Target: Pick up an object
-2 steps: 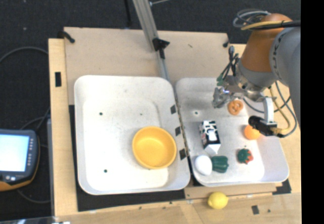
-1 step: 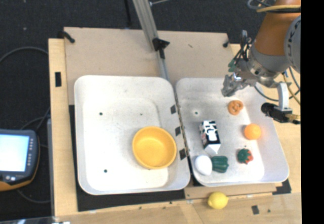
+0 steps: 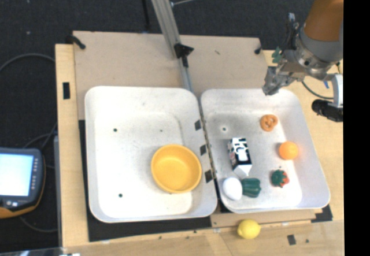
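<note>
a: objects, where? orange ball, donut, milk carton lie in the right bin.
b: end effector? above that bin's far edge, carrying nothing; its state i cannot tell.

High fixed camera, slanted down, both bins

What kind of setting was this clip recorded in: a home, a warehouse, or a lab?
Most likely a robotics lab test bench. Two shallow white bins sit side by side on a board, toy food such as a yellow bowl and an orange lies in them, and a handheld control pendant rests at the left.
</note>
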### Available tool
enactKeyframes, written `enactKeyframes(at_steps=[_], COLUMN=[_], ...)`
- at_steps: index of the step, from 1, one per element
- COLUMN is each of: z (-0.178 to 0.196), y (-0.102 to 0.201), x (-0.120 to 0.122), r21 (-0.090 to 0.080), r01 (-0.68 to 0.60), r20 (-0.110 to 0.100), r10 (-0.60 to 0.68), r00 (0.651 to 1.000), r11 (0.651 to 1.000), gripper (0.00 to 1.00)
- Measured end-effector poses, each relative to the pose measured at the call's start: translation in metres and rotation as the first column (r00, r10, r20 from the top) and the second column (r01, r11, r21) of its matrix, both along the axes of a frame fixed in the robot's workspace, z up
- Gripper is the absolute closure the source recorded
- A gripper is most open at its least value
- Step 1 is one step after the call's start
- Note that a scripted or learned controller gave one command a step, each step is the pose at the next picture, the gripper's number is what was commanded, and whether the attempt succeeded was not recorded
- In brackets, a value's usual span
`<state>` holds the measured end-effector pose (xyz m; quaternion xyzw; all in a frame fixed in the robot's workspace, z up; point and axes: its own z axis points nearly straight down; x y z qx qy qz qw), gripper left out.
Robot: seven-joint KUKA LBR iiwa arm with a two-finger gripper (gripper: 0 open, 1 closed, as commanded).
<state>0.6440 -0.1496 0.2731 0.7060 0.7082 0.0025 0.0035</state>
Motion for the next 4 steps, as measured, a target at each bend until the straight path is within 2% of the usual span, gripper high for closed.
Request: enactKeyframes(at_steps=[1, 2, 4], z=[-0.007, -0.003, -0.029], y=[0.059, 0.114, 0.206], x=[-0.009, -0.027, -0.058], r21=[0.001, 0.002, 0.001], r01=[-0.002, -0.003, -0.002], r20=[-0.009, -0.008, -0.009], r10=[0.002, 0.003, 0.002], r00=[1.0, 1.0, 1.0], r11=[1.0, 1.0, 1.0], gripper=[1.0, 1.0, 1.0])
